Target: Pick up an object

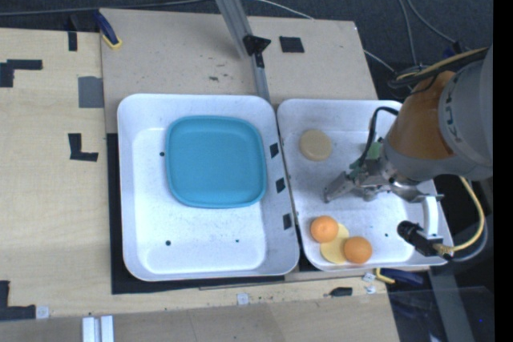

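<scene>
My gripper (335, 190) hangs low in the right white bin (353, 112), between a round beige disc (316, 145) and two small orange balls (325, 229); I cannot tell its state.

2 bins sit side by side on the bench (48, 172). The left bin (136, 196) holds 1 plate (215, 160). In the right bin (353, 116), a disc (316, 145) lies toward the back, 2 balls (324, 229) (357, 250) near the front, and the gripper (335, 191) between them.
</scene>
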Robot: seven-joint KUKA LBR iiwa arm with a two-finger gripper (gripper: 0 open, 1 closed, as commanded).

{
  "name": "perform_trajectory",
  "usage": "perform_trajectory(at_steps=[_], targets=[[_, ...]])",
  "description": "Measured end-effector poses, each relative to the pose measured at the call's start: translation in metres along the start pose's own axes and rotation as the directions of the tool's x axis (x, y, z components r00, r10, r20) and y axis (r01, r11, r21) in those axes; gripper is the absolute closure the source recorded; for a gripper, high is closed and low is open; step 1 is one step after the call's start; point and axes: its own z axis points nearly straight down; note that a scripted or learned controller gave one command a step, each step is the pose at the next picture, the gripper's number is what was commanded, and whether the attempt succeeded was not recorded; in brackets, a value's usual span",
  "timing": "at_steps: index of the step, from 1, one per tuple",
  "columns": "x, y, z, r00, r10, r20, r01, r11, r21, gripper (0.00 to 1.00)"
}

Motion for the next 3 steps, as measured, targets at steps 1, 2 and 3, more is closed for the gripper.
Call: perform_trajectory(at_steps=[1, 2, 3], targets=[[-0.001, 0.001, -0.012, 1.000, 0.001, 0.002, -0.001, 1.000, -0.003, 1.00], [0.003, 0.005, -0.073, 1.000, -0.001, 0.000, 0.001, 1.000, -0.003, 1.00], [0.003, 0.006, -0.115, 1.000, 0.000, 0.000, 0.000, 1.000, -0.002, 1.00]])
